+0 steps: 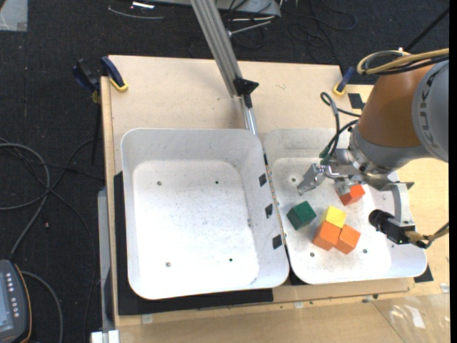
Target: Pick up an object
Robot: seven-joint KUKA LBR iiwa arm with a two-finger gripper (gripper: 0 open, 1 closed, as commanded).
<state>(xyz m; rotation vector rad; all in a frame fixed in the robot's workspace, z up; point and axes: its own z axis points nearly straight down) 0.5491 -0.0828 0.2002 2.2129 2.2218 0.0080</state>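
Note:
My gripper (pixel 343 181) hangs over the right bin (pixel 400 266), below the grey and orange arm that comes in from the right. A small red-orange block (pixel 352 194) sits right under the gripper's lower edge, partly covered by it; whether it is gripped is unclear. In front of the gripper lie a green block (pixel 301 214), a yellow block (pixel 335 216) and two orange blocks (pixel 328 235) (pixel 349 239) packed close together on the bin floor.
The left bin (pixel 143 156) lies beside the right one, sharing a raised rim in the middle. A metal pole (pixel 218 38) slants down to the back of the bins. Blue-and-yellow clamps (pixel 114 73) grip the bench's back corners.

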